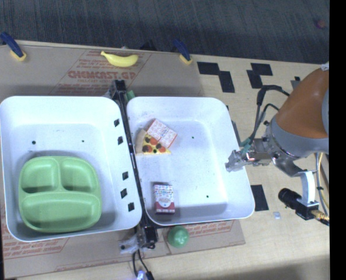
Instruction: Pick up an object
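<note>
Fingers (236,161) well apart from box (164,198).

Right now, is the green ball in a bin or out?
Out. The green ball sits on the cardboard just below the right bin.

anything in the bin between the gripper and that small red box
Nothing: in the camera view, only bare white bin floor separates the gripper at the right rim from the small red box.
</note>
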`<state>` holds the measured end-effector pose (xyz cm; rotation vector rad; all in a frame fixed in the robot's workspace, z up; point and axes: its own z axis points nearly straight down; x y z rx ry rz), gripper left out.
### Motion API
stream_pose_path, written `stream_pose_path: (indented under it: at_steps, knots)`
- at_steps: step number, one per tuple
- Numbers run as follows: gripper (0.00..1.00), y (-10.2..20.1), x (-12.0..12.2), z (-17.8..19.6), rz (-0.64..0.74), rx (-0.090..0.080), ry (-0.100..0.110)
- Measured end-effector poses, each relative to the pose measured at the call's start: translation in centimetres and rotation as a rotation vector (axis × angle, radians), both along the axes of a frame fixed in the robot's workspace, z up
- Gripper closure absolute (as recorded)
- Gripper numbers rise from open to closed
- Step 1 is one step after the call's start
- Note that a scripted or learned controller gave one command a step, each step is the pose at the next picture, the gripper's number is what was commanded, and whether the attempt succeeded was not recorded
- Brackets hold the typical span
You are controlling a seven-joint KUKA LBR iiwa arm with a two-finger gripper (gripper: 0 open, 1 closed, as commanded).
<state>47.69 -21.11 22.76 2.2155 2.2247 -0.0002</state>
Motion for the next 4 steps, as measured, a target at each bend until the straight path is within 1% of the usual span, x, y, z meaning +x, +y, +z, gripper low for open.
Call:
stream_pose_path:
  at_steps: [1, 2, 3, 4]
  knots:
    - [1.0, 5.0, 14.9, 0.9, 0.003, 0.002, 0.0]
    - [1.0, 9.1, 14.3, -2.3, 0.003, 0.002, 0.005]
    - [1.0, 10.0, 8.5, -0.2, 0.0, 0.001, 0.003]
    - [1.0, 18.2, 3.7, 1.0, 0.004, 0.002, 0.004]
